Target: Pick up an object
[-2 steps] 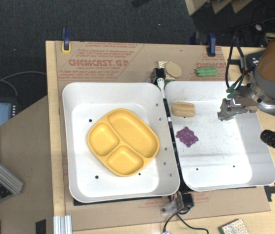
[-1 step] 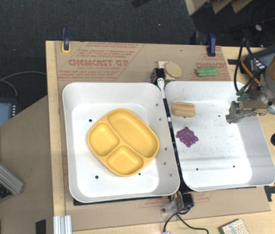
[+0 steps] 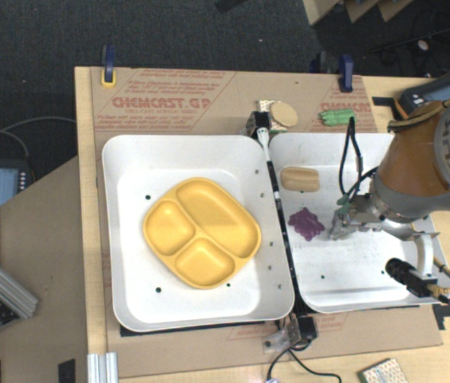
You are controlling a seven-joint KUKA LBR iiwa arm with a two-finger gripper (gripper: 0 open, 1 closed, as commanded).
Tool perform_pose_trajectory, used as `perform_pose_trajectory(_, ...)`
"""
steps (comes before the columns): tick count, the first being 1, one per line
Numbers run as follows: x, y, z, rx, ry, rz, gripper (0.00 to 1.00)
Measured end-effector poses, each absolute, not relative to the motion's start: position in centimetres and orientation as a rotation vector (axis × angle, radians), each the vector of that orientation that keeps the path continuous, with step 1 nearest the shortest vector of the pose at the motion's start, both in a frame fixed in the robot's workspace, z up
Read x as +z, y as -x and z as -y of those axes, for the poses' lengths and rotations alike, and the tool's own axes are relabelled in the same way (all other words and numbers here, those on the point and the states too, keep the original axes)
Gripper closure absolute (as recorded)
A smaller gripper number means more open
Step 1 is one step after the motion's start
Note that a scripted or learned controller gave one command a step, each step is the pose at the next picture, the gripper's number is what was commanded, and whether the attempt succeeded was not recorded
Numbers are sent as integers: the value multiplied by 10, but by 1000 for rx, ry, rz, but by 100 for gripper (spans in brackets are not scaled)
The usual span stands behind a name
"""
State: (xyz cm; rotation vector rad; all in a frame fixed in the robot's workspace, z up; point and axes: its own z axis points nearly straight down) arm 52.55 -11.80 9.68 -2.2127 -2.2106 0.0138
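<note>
White plastic bins: two, shallow, side by side on the desk (image 3: 169,94); their inner rims touch along the middle.
Left bin (image 3: 121,214): holds one yellow tray (image 3: 201,231) with three compartments, lying at a slant near the centre; bare floor all round it, widest along the left wall and the near edge.
Right bin (image 3: 353,282): holds one purple object (image 3: 306,223) and one tan oblong object (image 3: 300,179).
Purple object: left-centre of the right bin, near the dividing rim, apart from the tan one, which lies further back by the same rim.
Open room: the near half of the right bin floor is bare white.
Arm (image 3: 420,166): grey with orange band, reaches in from the right over the right bin's far right part.
Gripper (image 3: 345,222): low over the right bin floor, just right of the purple object.
Jaws: cannot tell whether open or closed; nothing seen between them.
Desk, far edge: one green item (image 3: 337,118), one round tan item (image 3: 283,116), two blue clamps (image 3: 109,66).
</note>
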Motion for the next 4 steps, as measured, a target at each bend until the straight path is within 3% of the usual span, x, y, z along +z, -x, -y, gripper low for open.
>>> perform_pose_trajectory(1,195,-529,77,-12,2220,2232,100)
perform_pose_trajectory(2,242,-544,90,-6,2226,2227,100)
perform_pose_trajectory(3,97,-559,101,12,2216,2213,100)
perform_pose_trajectory(4,195,-556,116,-7,2230,2225,100)
